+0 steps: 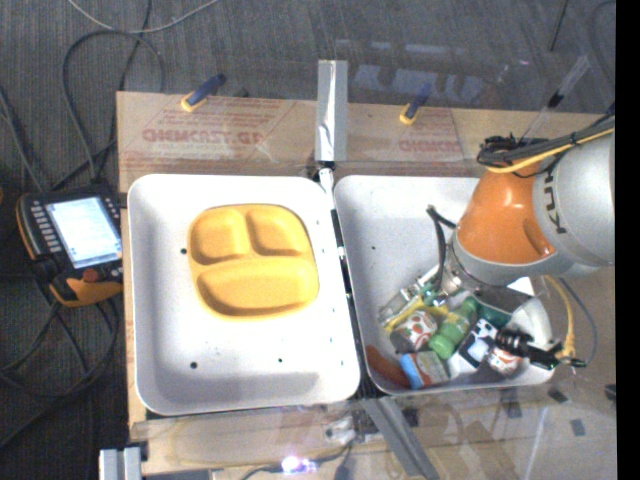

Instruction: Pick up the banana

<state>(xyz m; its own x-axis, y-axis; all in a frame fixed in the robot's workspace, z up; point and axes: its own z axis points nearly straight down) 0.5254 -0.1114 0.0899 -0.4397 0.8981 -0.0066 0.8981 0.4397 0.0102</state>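
Two white bins (pixel 240 393) sit on a bench (pixel 290 133) above grey carpet (pixel 300 18).

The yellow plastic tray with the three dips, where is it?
In the camera view, the yellow plastic three-compartment tray lies in the left white bin, in its upper middle part, across the divider from the right white bin's pile of small things.

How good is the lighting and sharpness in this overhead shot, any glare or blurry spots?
Camera view: even, soft light; the left bin looks bright white without harsh glare; the yellow tray is fairly sharp; the clutter in the right bin is small and soft, shaded under the arm; a clear panel at top reflects faintly.
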